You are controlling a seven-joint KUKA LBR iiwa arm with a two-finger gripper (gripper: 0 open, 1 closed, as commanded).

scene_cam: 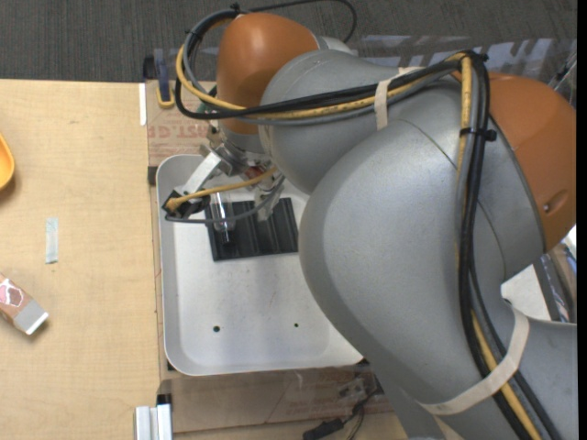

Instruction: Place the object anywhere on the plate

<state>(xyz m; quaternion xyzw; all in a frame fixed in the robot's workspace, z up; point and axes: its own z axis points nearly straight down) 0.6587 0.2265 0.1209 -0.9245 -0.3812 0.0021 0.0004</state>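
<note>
My gripper (223,216) hangs low over the upper left part of a shallow white bin (248,319), below the orange wrist band (266,53). Its tip is right above the left end of a flat black ribbed rectangle (266,232) that lies on the bin floor. I cannot tell whether the tip touches the rectangle or has anything in it. The bulky grey arm (413,246) hides the right side of the bin and everything beyond it.
Yellow and black cables (197,195) loop around the wrist and out to the left. On the wooden bench left of the bin lie a small grey strip (51,241), a red and white item (20,306) and an orange thing (4,165) at the edge.
</note>
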